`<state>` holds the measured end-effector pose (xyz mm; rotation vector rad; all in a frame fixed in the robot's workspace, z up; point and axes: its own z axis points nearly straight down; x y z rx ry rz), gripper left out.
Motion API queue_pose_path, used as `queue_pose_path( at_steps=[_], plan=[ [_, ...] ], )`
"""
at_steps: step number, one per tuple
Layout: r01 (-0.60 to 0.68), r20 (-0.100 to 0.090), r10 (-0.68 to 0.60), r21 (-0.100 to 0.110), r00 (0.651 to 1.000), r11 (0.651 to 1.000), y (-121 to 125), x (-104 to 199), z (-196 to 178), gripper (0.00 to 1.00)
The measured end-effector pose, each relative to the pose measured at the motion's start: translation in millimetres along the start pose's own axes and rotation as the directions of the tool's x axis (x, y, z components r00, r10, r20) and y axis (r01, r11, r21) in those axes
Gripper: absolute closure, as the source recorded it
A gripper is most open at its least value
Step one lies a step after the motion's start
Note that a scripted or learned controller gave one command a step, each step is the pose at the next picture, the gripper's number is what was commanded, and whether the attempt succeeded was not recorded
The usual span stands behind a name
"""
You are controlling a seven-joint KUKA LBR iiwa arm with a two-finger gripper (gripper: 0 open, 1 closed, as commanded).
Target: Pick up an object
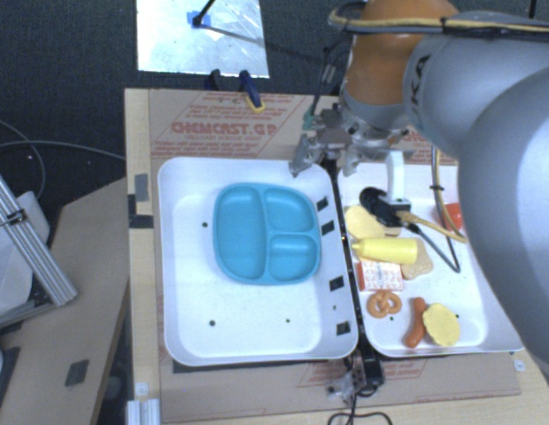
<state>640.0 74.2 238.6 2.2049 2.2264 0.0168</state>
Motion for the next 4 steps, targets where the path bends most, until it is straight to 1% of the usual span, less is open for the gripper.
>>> queue_pose_path(
  at_steps=[1, 2, 3, 4],
  plan=[
    [0.007, -0.008, -0.007, -0.006, 1.0, 1.0, -41.9, 98.0, -165.1, 0.0],
    [0.0, 0.0, 0.0, 0.016, 1.0, 1.0, -76.8, 153.7, -118.7, 0.0],
    [0.0, 0.001, 0.0, 0.01, 1.0, 1.0, -73.8, 149.9, -131.9, 1.0],
    [-0.004, 0.001, 0.004, 0.012, 1.0, 1.0, -79.7, 161.4, -130.6, 1.0]
  ],
)
